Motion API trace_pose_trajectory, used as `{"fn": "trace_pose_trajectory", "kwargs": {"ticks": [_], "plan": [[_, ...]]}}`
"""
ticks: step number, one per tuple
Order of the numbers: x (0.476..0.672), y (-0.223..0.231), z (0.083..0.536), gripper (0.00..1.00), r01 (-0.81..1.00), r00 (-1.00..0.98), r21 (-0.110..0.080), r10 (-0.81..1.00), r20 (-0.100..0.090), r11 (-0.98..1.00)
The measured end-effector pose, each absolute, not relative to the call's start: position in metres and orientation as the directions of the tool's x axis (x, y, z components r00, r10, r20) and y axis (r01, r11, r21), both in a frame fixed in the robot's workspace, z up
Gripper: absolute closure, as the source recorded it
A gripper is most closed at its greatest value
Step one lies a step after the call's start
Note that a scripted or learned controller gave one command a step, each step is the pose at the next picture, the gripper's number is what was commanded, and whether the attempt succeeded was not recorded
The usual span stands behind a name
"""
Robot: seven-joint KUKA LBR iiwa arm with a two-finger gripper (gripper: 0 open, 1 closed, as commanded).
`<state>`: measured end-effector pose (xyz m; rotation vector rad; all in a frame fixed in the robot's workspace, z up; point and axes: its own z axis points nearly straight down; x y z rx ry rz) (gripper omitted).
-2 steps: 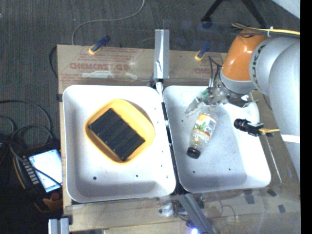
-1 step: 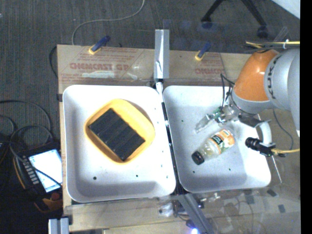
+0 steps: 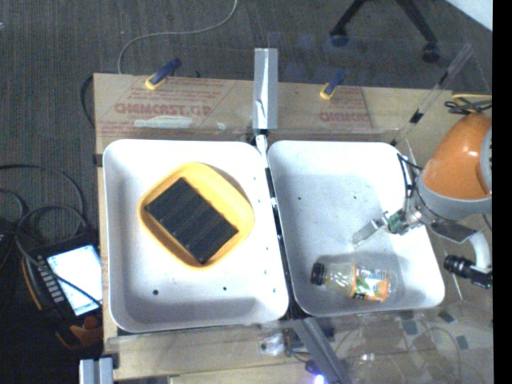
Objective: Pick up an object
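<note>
We are looking down on two white bins on the worktop. In the right bin [image 3: 320, 174] a plastic bottle [image 3: 354, 281] is lying on its side near the front edge. Our jaws [image 3: 374, 228] are hanging above and just behind it, holding nothing; we cannot tell their spread. The left bin [image 3: 128, 294] is holding a yellow dish [image 3: 198, 213]
</note>
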<state>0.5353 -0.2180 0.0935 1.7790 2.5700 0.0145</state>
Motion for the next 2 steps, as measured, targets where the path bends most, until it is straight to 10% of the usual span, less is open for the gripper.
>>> {"fn": "trace_pose_trajectory", "kwargs": {"ticks": [1, 2], "plan": [[0.484, -0.101, 0.137, 0.0, 0.859, -0.512, 0.0, 0.859, 0.002, 0.512], [0.508, -0.157, 0.132, 0.0, 0.955, -0.295, 0.0, 0.955, 0.0, 0.295]]}}
